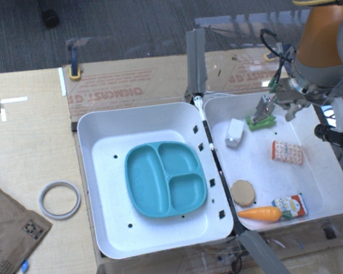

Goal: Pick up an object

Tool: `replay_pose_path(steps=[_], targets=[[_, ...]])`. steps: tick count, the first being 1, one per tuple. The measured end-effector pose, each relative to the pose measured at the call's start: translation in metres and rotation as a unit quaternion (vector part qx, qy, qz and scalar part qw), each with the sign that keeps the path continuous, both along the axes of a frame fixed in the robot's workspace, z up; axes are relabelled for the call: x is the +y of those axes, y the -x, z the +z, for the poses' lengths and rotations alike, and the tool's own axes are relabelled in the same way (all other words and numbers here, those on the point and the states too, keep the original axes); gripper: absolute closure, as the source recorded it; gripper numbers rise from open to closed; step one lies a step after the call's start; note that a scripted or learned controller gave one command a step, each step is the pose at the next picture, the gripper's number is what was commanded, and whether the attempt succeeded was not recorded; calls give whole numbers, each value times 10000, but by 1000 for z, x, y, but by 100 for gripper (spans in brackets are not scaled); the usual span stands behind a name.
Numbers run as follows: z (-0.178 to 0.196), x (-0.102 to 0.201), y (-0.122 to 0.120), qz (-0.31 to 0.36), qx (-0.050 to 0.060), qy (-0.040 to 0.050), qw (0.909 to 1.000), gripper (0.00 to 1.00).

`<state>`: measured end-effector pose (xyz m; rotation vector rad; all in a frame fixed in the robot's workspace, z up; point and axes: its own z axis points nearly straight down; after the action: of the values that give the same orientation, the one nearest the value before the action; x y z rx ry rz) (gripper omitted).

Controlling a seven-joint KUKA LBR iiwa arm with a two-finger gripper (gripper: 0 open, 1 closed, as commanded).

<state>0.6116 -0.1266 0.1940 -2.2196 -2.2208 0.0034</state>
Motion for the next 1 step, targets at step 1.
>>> replay_pose_path(steps=[1], targets=[[-89,-34,32,-137,-47,11,9999,0]])
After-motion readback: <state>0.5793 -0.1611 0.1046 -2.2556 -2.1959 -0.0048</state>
